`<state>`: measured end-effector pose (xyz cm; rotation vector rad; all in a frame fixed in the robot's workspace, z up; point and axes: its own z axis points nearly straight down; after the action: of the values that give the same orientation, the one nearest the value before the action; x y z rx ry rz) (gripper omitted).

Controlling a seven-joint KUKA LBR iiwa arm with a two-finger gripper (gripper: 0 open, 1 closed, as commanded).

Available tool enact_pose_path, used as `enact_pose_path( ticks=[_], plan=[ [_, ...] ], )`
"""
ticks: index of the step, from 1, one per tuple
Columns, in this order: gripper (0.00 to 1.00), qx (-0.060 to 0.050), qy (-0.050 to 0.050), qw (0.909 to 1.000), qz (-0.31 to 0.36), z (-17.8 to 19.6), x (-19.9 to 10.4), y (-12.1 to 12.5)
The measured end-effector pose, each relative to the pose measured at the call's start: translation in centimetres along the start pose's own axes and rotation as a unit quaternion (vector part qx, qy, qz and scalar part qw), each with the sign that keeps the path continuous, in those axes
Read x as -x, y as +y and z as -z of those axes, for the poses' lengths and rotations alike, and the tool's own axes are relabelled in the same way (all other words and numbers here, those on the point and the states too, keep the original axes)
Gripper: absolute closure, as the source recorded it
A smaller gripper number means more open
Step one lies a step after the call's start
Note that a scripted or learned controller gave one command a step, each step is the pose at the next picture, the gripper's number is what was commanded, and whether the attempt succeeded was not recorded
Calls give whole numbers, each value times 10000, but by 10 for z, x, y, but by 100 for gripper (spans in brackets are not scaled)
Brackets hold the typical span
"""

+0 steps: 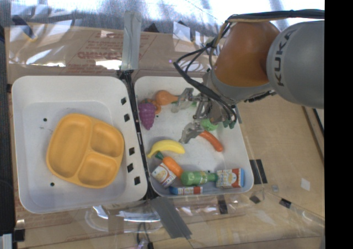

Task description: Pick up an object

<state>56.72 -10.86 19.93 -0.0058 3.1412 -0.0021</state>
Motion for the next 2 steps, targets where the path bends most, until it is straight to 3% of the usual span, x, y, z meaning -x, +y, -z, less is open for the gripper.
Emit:
enact_pose_path(
  ticks=[1,2],
  plan=[
    [0,4,16,9997,-251,-53,-22,-90],
    [0,0,-9,9998,-202,-107,3,-100]
  ],
)
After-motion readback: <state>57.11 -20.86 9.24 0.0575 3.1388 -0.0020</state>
